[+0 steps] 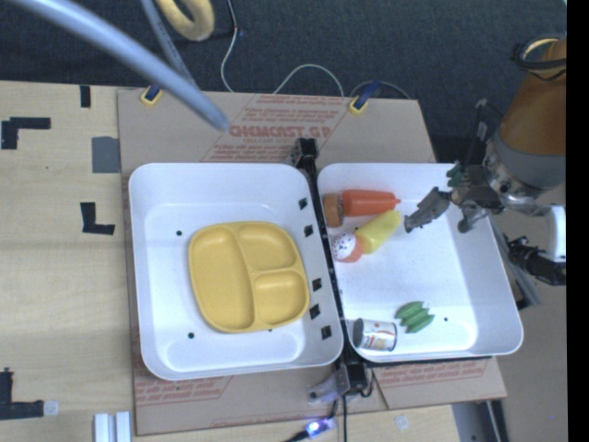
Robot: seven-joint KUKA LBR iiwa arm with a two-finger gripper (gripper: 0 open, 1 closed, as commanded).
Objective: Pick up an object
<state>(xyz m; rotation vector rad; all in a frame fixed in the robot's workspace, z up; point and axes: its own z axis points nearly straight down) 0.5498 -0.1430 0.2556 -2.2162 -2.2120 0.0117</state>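
Blurred grey tubing (110, 35) slants across the upper left, closest to the lens, with a yellow looped thing (181, 0) hanging near its upper end.

Over on the right, the arm (534, 127) comes in above the far right corner of the right bin (488, 339). Its pincer (447, 212) hangs over the bin's white floor with the two dark fingers (423, 214) spread apart and nothing between them. One finger points left, toward the middle of the bin; the other sits by the bin's right wall.

Just beside that left fingertip, and not touching it as far as I can tell, lies the yellow squeeze bottle (381, 230), tilted. Its red and white end (347, 247) points down toward the divider between the bins. Above the bottle and touching it, or very nearly, an orange carrot-shaped toy (370, 201) lies flat with a brown piece (331, 211) at its left end against the divider. Well apart from the pincer, near the bin's front edge, sit a small green pod-like thing (414, 317) and a silver can (375, 336) lying on its side in the front left corner.

Beyond the divider, the left bin (152, 247) holds a yellow sectioned plate (248, 276), lying flat near its centre. Both bins rest on a cardboard sheet (276, 127) with red lettering, spread over the pale tabletop (55, 274).
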